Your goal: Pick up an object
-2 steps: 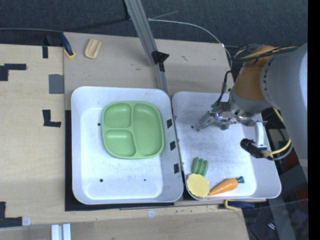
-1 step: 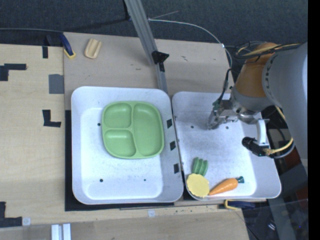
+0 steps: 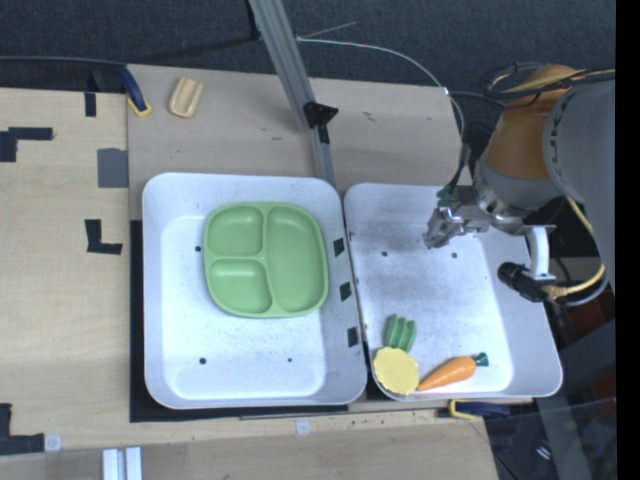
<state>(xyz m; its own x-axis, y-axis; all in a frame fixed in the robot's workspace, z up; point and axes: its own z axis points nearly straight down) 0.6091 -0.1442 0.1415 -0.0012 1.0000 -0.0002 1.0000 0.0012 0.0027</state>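
The carrot (image 3: 446, 371) lies at the right bin's (image 3: 520, 328) near edge, well apart from the fingers (image 3: 437, 234); their spread unclear.

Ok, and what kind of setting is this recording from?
Probably a robotics lab bench set up for bin-picking trials. Two shallow white bins sit side by side on a wooden bench, toy items like a plastic carrot and a green divided plate lie in them, and the gripper reaches in.

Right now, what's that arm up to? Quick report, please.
Gripper over right bin, holding nothing seen. Carrot and corn lie at bin's near edge, untouched. Nothing in the way.
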